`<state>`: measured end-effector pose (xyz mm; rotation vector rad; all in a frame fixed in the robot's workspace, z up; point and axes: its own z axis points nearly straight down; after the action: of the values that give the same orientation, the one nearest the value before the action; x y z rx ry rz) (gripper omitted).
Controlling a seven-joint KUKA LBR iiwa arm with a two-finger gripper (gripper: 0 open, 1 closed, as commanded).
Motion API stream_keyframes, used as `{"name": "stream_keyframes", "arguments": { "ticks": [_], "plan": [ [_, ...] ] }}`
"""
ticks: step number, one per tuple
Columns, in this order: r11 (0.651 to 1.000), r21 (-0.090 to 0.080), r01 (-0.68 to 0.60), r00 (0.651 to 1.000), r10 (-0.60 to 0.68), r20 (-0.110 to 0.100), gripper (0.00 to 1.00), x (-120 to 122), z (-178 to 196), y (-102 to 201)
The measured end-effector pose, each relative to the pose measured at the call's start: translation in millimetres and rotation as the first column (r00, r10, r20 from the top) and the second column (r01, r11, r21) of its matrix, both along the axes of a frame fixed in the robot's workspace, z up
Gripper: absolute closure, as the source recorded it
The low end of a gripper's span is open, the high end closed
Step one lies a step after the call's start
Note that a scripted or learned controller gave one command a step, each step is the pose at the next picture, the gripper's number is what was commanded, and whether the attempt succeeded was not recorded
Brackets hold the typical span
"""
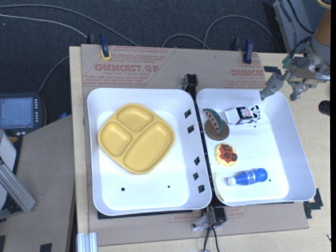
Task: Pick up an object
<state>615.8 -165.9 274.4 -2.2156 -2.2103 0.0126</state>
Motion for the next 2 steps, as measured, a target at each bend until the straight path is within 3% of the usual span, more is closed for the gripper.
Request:
{"name": "stream_keyframes", "arguments": {
  "ticks": [1,2],
  "plan": [
    [1.0,-0.003,-0.003,1.0,0.003,0.014,0.0,2,8,1],
    [1.0,-0.001,-0.002,1.0,0.002,0.009,0.0,-1,-54,1]
  ]
}}
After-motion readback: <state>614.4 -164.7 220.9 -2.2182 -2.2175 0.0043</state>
